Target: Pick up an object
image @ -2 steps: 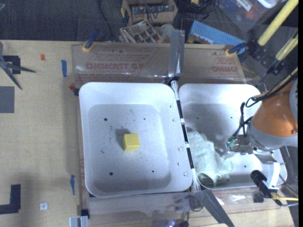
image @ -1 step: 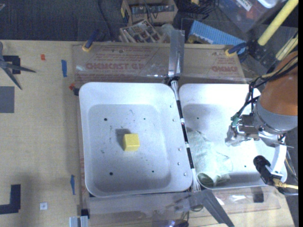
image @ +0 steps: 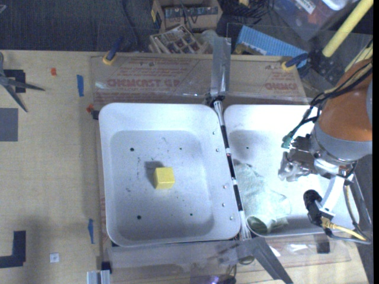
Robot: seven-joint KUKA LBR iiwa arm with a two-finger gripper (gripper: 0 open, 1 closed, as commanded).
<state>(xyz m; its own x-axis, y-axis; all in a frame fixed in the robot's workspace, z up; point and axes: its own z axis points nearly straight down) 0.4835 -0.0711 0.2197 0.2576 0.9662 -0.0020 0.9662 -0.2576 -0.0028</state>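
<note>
A small yellow block [image: 164, 177] lies near the middle of the left bin [image: 118, 129]. In the right bin [image: 260, 120] a rolled greenish object [image: 266, 223] rests against the front wall, with a pale crumpled sheet [image: 256, 189] just behind it. My gripper [image: 292, 168] hangs over the right part of the right bin, below the orange band [image: 349, 114] of the arm. It is behind and to the right of the rolled object, and far right of the yellow block. I see nothing held in it.
A metal divider [image: 220, 76] runs back from where the two bins meet. Black cables [image: 317, 209] and a hose hang off the wrist near the right bin's front right corner. Clutter and boxes [image: 180, 16] sit behind the bench.
</note>
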